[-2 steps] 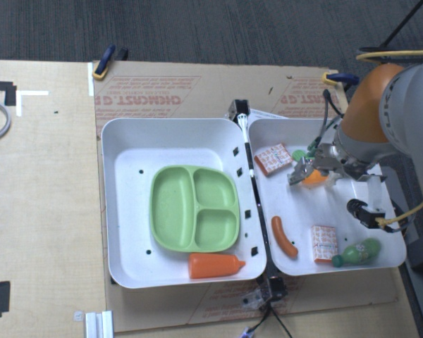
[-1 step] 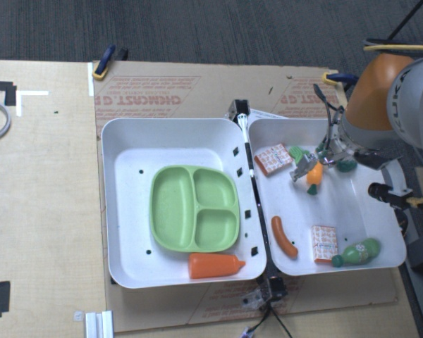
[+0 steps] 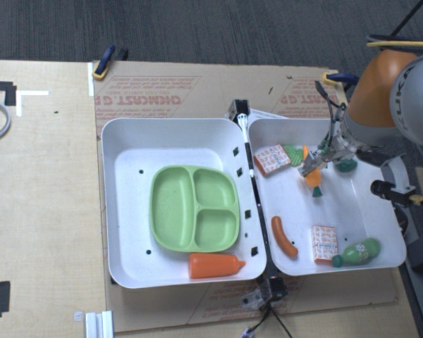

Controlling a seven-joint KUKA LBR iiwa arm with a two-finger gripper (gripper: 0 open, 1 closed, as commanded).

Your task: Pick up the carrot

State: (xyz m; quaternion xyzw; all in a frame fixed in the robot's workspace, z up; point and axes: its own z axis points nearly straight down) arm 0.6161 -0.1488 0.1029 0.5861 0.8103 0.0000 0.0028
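The bench (image 3: 35,210) carries a cardboard sheet (image 3: 169,94); two white bins (image 3: 127,136) rest side by side on the sheet.

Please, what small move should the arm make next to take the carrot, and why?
Probably lift the tool straight up a little. It sits at the carrot in the right bin, with the green item and carton close by; a lift would show whether the carrot comes along.

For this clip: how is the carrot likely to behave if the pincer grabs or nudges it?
The carrot looks like a small moulded toy, so it is probably stiff and light. Its tapered, rounded body may roll or pivot on the smooth floor of the right bin if nudged. The pincer sits right at it; a glossy surface could slip.
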